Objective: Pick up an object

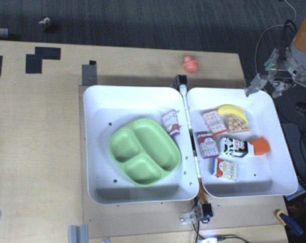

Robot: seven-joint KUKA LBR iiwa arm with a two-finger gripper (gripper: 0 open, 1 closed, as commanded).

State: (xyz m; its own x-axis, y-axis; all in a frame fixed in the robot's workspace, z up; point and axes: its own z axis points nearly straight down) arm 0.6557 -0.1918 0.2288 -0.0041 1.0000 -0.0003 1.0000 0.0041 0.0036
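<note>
Nearest the camera, at the bench's front edge, a small clip with wires sits just below the seam between the two bins. Going left to right: the left bin holds a green divided tray, three compartments, lying tilted across the bin floor. Just beside the tray's upper right corner, a small red-and-white packet leans against the bin's right wall.

Beyond the bins, on the bare wood, a pink toy lies well apart from everything else.

The right bin carries the pickable clutter — a yellow banana at the back, touching a waffle-like piece just in front of it, with a printed card to their left. Below that, a dark red packet lies beside a black-and-white carton, whose right end meets an orange block. A small white carton with red and blue print lies nearest the bin's front.

At the far right, the gripper hangs over the right bin's back right corner, apart from every object — whether its jaws are parted or closed I cannot tell.
</note>
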